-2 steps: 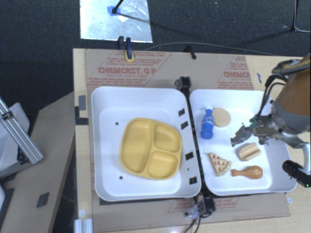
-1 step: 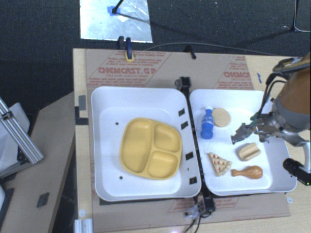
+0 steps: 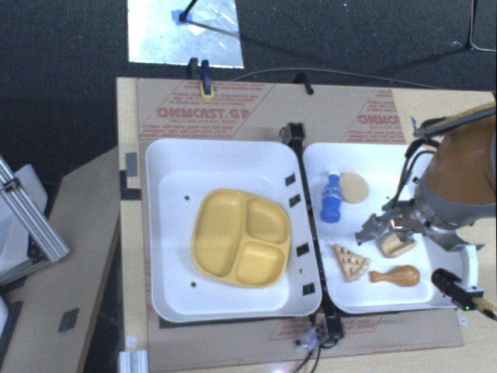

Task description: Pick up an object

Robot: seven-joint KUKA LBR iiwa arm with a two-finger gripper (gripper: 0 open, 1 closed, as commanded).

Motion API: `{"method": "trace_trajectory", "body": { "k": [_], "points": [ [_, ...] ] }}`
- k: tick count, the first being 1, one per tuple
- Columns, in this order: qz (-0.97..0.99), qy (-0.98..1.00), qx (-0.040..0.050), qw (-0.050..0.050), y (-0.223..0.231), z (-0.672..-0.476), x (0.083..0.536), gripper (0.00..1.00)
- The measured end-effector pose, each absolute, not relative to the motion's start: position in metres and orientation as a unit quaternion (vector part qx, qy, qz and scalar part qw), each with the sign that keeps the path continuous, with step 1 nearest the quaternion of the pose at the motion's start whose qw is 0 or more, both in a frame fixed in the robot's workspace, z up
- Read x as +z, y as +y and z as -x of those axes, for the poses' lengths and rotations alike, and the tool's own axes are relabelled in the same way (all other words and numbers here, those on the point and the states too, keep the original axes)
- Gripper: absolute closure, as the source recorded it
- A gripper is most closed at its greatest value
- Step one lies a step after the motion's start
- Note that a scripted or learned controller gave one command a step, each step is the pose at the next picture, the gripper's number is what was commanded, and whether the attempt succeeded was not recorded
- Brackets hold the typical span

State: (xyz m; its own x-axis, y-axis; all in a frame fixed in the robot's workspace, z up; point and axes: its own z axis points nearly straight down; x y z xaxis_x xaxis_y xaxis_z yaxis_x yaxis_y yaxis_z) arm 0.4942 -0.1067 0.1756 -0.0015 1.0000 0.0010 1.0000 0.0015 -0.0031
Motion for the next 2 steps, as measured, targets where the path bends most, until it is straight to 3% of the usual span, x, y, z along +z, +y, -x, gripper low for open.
{"method": "trace_trajectory", "body": {
  "k": [2],
  "points": [
    [0.707,-0.708,0.0002,0.001,-0.097,-0.5,0.083,0.0]
  ]
}}
